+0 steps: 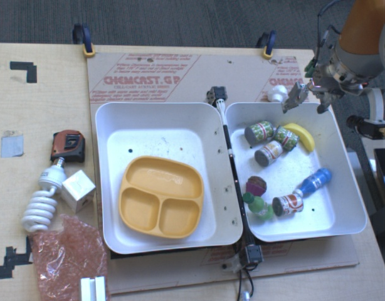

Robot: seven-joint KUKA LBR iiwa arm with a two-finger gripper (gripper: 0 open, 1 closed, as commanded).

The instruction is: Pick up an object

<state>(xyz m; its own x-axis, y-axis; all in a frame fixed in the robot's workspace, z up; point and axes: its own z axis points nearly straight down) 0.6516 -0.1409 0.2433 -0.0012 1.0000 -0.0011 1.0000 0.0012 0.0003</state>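
The right bin [343, 162] holds several small objects. These include a green can [260, 131], a second green can [286, 137], a grey can [268, 153], a yellow banana [303, 136], a blue bottle [315, 182], a red and white can [288, 204], a dark purple piece [256, 185] and a green piece [260, 207]. My gripper [308, 101] hangs over the bin's back edge, above and behind the banana. It is open with nothing between its fingers.
The left bin [111, 168] holds a yellow divided plate [160, 196]. Left of the bins lie a tape measure [68, 146], a spiral light bulb [42, 199], a white cube [78, 187] and a pink bag [67, 256]. A white knob [278, 93] sits behind the right bin.
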